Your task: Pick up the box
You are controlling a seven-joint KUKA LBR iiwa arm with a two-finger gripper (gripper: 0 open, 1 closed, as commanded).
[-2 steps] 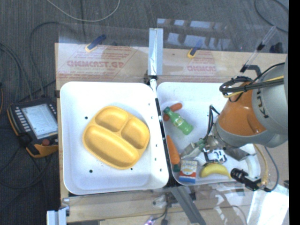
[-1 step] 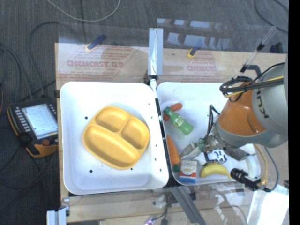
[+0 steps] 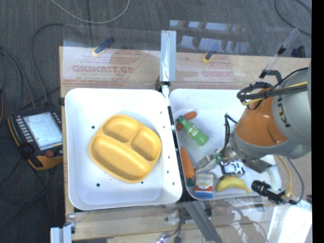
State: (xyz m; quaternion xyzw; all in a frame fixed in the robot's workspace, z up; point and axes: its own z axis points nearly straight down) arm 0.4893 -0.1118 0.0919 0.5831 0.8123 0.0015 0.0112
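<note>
The box [image 3: 204, 184] is a small red, white and blue carton standing at the front edge of the right bin [image 3: 212, 103], beside a yellow banana [image 3: 233, 184]. My gripper [image 3: 218, 161] hangs low over the bin just above and slightly right of the box, below the arm's orange band [image 3: 257, 128]. Nothing shows as held by it. The arm's body hides the right part of the bin.
A green bottle [image 3: 194, 131] and a small red sausage [image 3: 188, 116] lie in the right bin's far left. An orange carrot [image 3: 187, 164] lies along its left wall, close to the box. The left bin [image 3: 81, 186] holds a yellow divided plate [image 3: 125, 147].
</note>
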